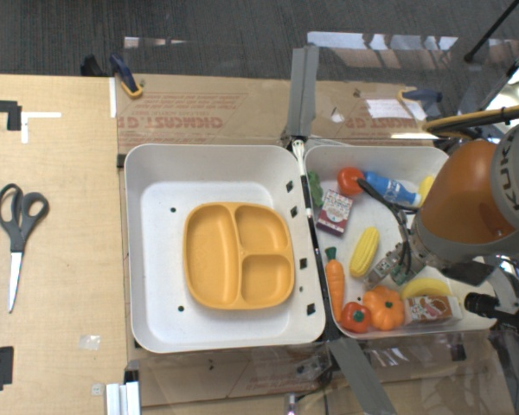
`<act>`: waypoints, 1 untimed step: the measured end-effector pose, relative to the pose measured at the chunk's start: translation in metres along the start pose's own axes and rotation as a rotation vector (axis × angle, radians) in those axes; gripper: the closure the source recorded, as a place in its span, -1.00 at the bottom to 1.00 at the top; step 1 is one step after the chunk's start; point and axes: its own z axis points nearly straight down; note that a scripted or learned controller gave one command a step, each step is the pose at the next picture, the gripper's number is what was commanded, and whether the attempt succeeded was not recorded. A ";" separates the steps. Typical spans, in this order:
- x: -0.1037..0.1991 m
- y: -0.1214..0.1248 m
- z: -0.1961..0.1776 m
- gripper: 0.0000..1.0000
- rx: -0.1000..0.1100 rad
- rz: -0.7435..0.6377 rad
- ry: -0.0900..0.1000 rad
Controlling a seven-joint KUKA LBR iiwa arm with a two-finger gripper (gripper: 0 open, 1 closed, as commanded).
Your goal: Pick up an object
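On the worktop (52,318), 2 white bins sit side by side: the left bin (147,258) holds a yellow 3-compartment plate (240,255), while the tool (391,266) hangs low in the right bin (376,156) beside a corn cob (364,251), amid toy foods.

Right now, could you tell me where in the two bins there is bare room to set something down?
The left bin has bare white floor all round the yellow divided plate, widest between the plate and the bin's left wall. The right bin is crowded: corn, carrot, orange pumpkin, blue bottle and the gripper leave only slivers.
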 end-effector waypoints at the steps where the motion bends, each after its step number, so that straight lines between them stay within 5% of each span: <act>1: -0.001 0.001 -0.009 1.00 -0.002 0.001 -0.001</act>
